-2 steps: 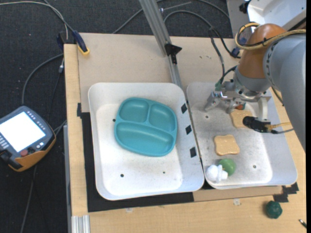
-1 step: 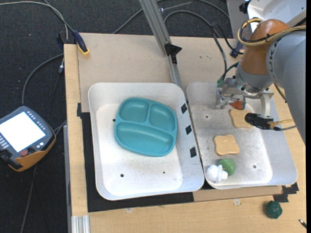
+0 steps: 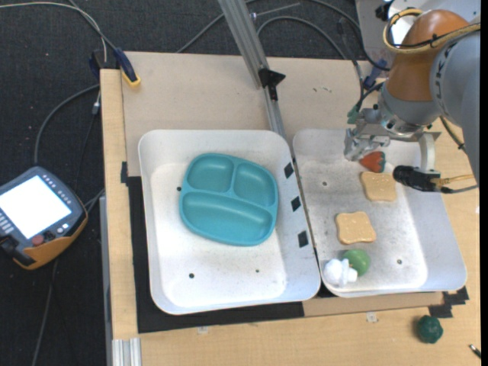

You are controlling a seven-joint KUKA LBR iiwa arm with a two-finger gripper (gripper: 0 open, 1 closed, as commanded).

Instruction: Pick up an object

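Nearest us on the bench, a dark green lump (image 3: pixel 429 328) sits just outside the right bin (image 3: pixel 435 269), off its front corner. Inside that bin, at the front, a green and white piece (image 3: pixel 348 266), and right behind it a tan cracker (image 3: pixel 355 227). Further back, a second tan cracker (image 3: pixel 379 186). Just beyond that one, a small red object (image 3: pixel 373 161) with the gripper (image 3: pixel 361 149) down right on it; whether its grip is spread or pinching, I cannot tell. Beside this bin, the left bin (image 3: pixel 164 280) carries a teal divided plate (image 3: pixel 228 198).
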